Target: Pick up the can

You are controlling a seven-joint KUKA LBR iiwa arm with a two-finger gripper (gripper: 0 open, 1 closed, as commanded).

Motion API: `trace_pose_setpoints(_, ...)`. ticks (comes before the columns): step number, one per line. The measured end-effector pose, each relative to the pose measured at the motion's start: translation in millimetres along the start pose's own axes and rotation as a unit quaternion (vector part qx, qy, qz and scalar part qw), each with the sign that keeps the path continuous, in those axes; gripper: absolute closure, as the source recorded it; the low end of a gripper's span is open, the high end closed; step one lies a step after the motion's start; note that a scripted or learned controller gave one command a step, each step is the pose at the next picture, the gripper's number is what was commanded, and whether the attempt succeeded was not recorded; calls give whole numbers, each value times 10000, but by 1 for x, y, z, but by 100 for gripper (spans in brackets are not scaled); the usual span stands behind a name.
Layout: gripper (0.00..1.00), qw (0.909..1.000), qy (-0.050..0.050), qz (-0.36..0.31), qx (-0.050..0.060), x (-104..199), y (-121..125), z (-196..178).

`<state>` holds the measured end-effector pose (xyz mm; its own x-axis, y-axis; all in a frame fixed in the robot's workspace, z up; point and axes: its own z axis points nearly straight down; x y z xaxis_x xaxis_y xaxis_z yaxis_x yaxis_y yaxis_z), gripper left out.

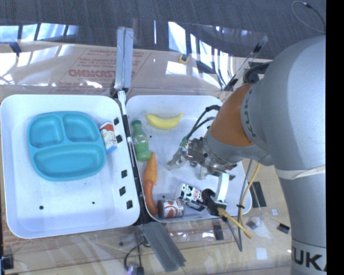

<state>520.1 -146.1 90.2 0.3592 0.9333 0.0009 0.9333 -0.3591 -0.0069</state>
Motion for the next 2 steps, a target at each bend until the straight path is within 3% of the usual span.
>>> trace_pose_setpoints(1, 0, 9995, 5, -326, -21, -18, -39, -1)
trace_pose_setpoints(2, 0, 9995, -1, -301, -27, 31, -56, -1)
